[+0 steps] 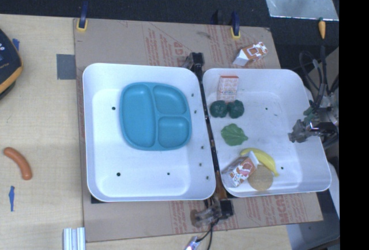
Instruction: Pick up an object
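Two white bins sit side by side; my gripper [300, 132] hangs at the right bin's [288, 87] right rim, and I cannot tell its state. That bin holds a small carton [228, 87], two dark green pieces [226, 109], a green leaf [234, 134], a banana [262, 158], a red-and-white packet [240, 173] and a tan disc [260, 180]. A blue divided plate [155, 116] lies in the left bin [104, 180].
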Robot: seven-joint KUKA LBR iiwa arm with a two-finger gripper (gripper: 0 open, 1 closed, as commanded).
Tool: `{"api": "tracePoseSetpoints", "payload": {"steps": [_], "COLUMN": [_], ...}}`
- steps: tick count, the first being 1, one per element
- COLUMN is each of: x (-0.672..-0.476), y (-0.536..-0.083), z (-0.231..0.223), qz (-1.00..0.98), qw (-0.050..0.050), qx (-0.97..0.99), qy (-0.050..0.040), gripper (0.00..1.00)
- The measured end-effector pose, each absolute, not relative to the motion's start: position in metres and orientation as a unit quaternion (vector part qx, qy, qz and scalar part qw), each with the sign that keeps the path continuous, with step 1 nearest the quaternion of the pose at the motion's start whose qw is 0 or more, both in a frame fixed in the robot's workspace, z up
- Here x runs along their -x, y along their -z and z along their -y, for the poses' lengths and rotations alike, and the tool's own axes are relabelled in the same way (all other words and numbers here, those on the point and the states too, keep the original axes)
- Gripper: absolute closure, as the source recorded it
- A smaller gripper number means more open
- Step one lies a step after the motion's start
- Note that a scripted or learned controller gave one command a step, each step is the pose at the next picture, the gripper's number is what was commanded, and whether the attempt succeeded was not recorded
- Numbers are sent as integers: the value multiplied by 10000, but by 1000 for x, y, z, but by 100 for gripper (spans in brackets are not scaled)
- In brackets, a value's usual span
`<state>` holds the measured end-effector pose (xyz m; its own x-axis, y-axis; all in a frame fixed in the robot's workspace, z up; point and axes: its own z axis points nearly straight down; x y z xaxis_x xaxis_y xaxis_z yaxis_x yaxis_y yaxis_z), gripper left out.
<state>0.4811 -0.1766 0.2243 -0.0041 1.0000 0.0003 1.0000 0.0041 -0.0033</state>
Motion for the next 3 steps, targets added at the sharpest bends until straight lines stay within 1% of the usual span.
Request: {"api": "tracePoseSetpoints", "payload": {"steps": [1,2,3], "x": [-488,-475,-593], "y": [-263,-132,-193], "z": [212,164,138], "qz": [7081,7088,7085], "qw": [5,19,4], "qx": [7061,7054,7057], "qy": [-8,-16,0], "gripper": [0,0,0]}}
